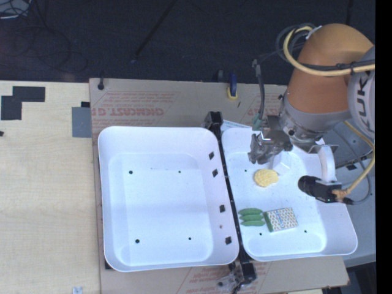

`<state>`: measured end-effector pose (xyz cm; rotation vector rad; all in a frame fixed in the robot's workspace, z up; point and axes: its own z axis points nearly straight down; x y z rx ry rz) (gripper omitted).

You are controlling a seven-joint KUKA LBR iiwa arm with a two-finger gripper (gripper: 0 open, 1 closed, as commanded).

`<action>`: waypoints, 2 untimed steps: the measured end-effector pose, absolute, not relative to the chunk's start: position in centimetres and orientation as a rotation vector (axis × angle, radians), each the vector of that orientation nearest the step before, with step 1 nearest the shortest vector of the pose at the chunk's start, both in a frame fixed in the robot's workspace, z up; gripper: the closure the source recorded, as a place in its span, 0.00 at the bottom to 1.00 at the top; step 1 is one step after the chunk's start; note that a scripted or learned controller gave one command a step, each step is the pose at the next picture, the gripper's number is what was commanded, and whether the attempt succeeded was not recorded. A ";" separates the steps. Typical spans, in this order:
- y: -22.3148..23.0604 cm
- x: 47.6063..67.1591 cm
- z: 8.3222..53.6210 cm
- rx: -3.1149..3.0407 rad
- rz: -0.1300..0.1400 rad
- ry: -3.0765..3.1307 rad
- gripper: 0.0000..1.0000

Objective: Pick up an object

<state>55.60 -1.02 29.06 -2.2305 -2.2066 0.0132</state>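
Grey metal makes up your gripper (pixel 261 157); it hangs low over the far half of the right bin (pixel 340 237), near that bin's left wall; from up here you can't make out if it is spread wide or squeezed together. Just on the near side of it lies a small yellow round thing (pixel 266 177), flat on the white floor, close to the gripper but apart from it; closer to the near wall of the same bin a green pod (pixel 250 217) lies on its side; a little speckled block (pixel 281 218) sits right beside the pod, on its right. Above the gripper you see the arm's big orange band (pixel 327 60); the left bin (pixel 110 164) lies next to the right one, with a black strip (pixel 222 182) between them; both bins rest on a brown board (pixel 153 103) with red letters; the board sits on the pale wooden bench (pixel 43 195).
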 end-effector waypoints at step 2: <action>6.6 59.7 41.1 -2.221 -0.005 -2.226 1.00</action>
